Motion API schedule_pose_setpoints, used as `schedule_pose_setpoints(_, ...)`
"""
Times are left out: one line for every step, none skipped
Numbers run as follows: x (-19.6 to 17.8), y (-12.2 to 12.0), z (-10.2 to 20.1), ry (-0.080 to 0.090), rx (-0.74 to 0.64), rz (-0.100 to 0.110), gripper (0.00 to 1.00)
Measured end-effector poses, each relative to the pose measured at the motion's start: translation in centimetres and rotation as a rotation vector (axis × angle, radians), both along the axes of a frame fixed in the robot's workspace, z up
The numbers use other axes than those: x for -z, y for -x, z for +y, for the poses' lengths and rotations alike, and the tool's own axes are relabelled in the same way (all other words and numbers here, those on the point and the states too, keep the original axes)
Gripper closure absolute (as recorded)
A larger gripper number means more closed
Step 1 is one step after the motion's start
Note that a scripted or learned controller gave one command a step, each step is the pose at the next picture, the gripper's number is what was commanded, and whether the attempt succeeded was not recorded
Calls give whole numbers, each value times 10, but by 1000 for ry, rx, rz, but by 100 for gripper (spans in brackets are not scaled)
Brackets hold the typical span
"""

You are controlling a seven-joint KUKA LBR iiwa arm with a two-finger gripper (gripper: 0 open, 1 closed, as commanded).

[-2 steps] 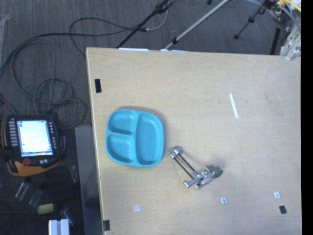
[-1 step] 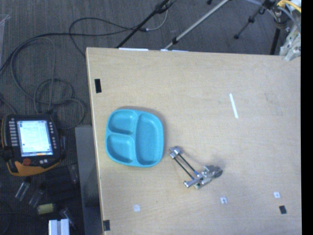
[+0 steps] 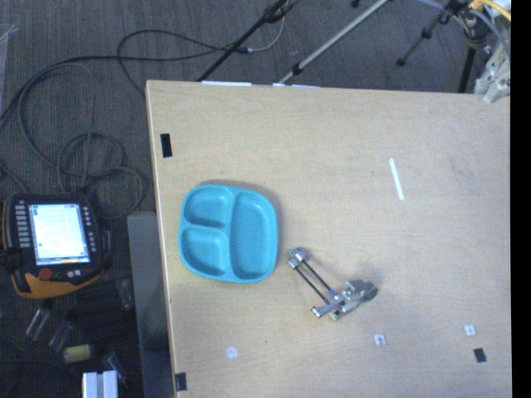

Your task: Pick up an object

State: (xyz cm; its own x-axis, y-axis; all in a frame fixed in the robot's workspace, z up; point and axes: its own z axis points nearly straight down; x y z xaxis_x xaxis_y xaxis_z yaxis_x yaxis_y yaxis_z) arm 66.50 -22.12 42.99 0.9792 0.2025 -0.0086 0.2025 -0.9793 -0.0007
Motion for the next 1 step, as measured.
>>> schedule_pose_setpoints(-1, 6, -2, -1, 3, -1, 100)
